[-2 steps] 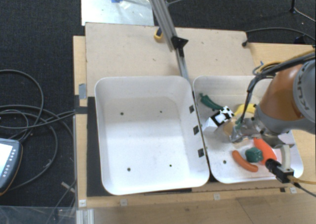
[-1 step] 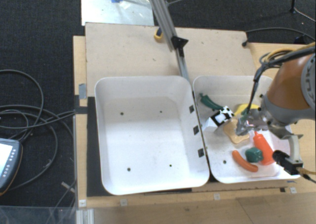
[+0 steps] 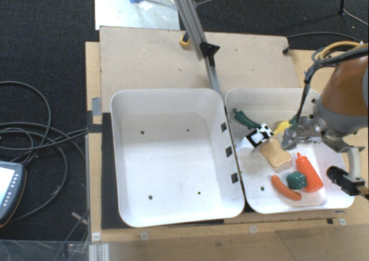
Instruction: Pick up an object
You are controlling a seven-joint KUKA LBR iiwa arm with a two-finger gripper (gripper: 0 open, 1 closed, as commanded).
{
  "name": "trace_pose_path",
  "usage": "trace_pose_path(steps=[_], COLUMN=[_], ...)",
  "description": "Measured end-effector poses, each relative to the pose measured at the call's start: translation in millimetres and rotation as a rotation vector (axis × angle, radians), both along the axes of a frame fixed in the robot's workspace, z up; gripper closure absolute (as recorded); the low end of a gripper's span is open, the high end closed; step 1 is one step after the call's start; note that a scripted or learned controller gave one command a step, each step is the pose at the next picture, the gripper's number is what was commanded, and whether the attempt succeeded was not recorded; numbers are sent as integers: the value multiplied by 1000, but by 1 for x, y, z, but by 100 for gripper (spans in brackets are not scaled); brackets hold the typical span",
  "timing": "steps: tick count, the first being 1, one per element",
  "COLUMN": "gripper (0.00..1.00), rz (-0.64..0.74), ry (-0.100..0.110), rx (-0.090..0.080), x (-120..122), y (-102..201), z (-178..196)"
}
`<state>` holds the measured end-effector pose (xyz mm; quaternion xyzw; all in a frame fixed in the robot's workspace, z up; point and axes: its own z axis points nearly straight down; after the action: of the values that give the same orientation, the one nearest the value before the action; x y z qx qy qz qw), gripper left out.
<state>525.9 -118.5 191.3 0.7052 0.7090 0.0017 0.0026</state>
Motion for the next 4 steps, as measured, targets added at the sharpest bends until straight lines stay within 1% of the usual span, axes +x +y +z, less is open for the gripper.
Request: trace_pose_path(steps=[1, 2, 3, 4], gripper=[100, 100, 100, 100], rz=[1, 5, 4, 6], ry=[-3, 3, 5, 5], rx=[-1, 2, 3, 4], x=[2, 7, 3, -2], y=[1, 47, 90, 154], z=[65, 64, 62, 54])
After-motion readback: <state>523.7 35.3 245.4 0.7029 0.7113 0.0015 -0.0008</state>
